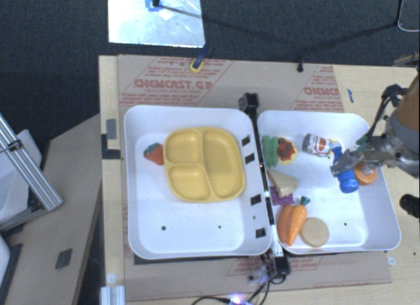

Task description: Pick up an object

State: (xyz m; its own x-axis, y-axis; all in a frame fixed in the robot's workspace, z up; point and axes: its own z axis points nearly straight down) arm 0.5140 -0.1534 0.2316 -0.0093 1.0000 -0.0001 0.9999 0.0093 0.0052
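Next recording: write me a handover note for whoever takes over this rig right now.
Gripper: low over the right bin, at the blue and orange toy; its grip state is unclear.
Right bin also holds the can, carrot, sandwich wedge and round cookie.
Left bin: yellow divided plate, strawberry.
Done: no object visibly lifted.
Left: secure a grasp and lift.

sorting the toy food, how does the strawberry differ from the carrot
The strawberry is red, small and lies in the left bin beside the yellow plate. The carrot is orange, longer and lies in the right bin beside a tan round piece. Both have green tops.
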